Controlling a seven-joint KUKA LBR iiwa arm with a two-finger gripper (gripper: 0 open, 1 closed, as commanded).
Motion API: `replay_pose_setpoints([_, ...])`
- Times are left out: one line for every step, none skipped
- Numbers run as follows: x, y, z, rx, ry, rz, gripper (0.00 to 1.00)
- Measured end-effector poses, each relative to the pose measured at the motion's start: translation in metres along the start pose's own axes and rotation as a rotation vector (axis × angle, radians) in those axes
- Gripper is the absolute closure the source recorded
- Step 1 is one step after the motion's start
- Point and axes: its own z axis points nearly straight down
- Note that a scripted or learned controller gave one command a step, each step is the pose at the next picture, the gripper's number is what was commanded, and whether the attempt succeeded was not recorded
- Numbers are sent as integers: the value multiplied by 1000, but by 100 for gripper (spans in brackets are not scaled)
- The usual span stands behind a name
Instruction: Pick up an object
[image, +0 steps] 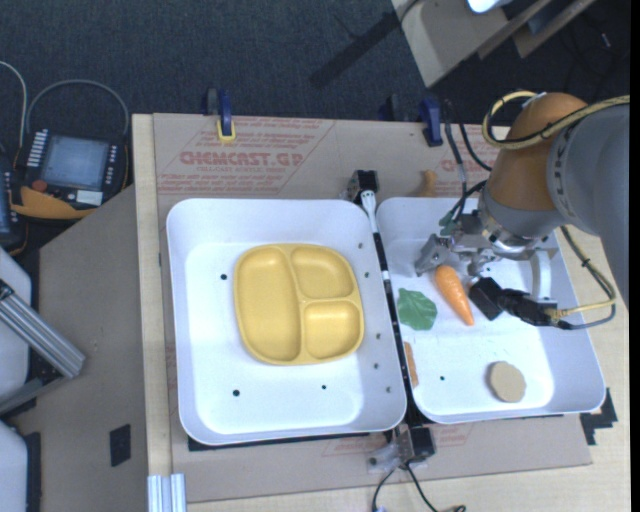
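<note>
From the overhead camera view, two white bins are seen side by side on the bench. The left bin (190, 330) is occupied by a yellow divided plate (298, 302), set near its centre, three compartments showing.

Over to the right bin (570, 385), where the action is. The grey arm (590, 160) is brought in from three o'clock, its orange band (525, 150) sitting above the wrist, and the gripper (462, 256) is held low over the upper part of that bin. An orange carrot (455, 293) is seen directly beneath it, lying at a slant with its thicker end toward eleven o'clock and its tip toward five. The carrot's upper end is met by the gripper, but how far the tool is spread, and whether anything is truly clamped, cannot be told from here.

At nine o'clock of the carrot, just beside it, a green leafy piece (417, 308) is lying. At five o'clock, well apart, a round tan disc (507, 381) is resting near the bin's lower edge.
</note>
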Motion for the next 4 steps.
replay_pose_setpoints([1, 0, 10, -4, -1, 1, 0])
replay_pose_setpoints([0, 0, -2, -8, -2, 1, 100])
replay_pose_setpoints([-4, -6, -49, -14, -3, 1, 100])
replay_pose_setpoints([1, -11, -110, -15, -3, -1, 100])
